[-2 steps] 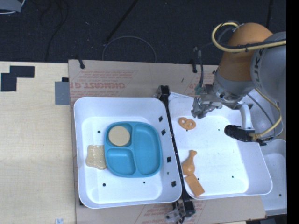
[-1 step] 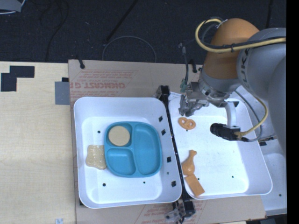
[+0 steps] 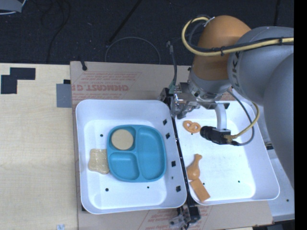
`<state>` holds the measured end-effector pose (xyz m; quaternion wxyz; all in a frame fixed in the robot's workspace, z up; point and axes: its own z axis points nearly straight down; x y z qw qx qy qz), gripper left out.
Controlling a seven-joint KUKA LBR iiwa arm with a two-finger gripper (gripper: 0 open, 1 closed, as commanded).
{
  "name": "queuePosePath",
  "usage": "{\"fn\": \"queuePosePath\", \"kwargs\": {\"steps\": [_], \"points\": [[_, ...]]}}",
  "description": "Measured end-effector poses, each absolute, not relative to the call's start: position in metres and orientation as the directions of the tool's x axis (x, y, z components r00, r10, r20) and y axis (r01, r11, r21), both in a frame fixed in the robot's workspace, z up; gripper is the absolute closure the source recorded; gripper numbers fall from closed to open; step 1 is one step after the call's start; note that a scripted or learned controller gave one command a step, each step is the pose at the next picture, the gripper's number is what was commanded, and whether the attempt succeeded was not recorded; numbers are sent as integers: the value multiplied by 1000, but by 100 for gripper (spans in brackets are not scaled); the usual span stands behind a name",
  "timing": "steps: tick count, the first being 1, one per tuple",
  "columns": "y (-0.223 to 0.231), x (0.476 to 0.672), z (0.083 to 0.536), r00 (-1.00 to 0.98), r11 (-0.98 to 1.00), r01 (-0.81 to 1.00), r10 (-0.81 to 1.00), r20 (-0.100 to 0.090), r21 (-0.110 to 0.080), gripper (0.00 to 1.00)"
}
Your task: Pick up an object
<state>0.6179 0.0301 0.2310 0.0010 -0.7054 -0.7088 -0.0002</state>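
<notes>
My gripper (image 3: 183, 107) hangs low over the far left corner of the right bin (image 3: 249, 176), under the orange band of the arm. A small brown pretzel (image 3: 192, 126) lies on the bin floor just in front of the gripper, apart from it. Nearer the front left of this bin lie an orange drumstick-shaped piece (image 3: 194, 166) and an orange wedge (image 3: 201, 191). The arm's wrist hides how the gripper's tip stands.
The left bin (image 3: 91, 114) holds a blue divided plate (image 3: 144, 155) with a round tan biscuit (image 3: 122, 139) in its far left compartment. A pale bread slice (image 3: 98, 161) lies left of the plate. A black cable plug (image 3: 215, 134) hangs beside the pretzel.
</notes>
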Motion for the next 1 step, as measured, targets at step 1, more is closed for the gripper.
{"fn": "queuePosePath", "kwargs": {"steps": [1], "points": [[82,622,236,-5,5,1000,1000,2,-2,100]]}}
